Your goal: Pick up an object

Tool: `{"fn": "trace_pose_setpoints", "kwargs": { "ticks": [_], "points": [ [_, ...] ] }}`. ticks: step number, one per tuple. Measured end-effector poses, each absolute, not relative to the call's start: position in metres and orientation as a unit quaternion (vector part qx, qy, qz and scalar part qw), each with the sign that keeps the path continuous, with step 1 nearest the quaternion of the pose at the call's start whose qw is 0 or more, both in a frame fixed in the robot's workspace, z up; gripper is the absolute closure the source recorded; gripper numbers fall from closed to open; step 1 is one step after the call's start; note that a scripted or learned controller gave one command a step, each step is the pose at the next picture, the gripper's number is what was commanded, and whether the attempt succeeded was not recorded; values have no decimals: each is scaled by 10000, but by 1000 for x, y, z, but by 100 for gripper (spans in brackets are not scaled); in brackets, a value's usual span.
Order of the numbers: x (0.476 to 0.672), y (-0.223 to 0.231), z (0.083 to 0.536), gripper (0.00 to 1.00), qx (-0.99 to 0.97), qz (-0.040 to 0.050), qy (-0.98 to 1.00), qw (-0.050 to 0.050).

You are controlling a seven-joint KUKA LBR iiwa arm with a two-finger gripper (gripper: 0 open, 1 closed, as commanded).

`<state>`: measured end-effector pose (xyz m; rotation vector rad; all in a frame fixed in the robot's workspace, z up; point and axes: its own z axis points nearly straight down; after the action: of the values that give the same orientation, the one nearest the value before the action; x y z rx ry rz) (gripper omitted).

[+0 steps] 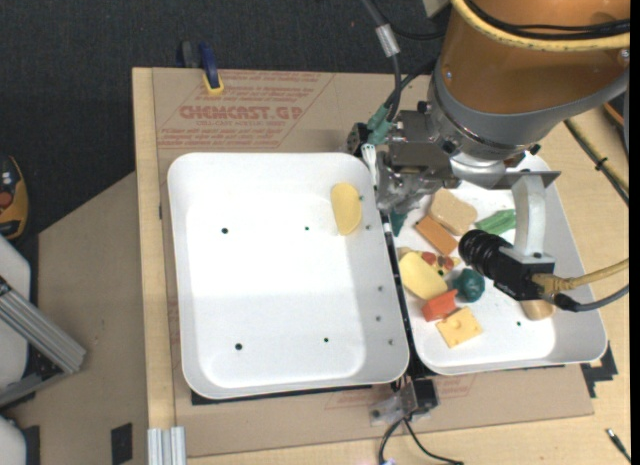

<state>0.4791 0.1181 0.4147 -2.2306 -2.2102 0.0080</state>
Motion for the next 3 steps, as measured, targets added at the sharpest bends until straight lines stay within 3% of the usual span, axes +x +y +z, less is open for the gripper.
{"fn": "trace_pose_setpoints", "kwargs": {
  "ticks": [1,2,3],
  "points": [
    [480,122,543,100,-7067,-79,-7074,-43],
    [477,206,449,100,-7038,50,-7104,32],
    [479,139,423,100,-7093,27,-7049,13]
  ]
}}
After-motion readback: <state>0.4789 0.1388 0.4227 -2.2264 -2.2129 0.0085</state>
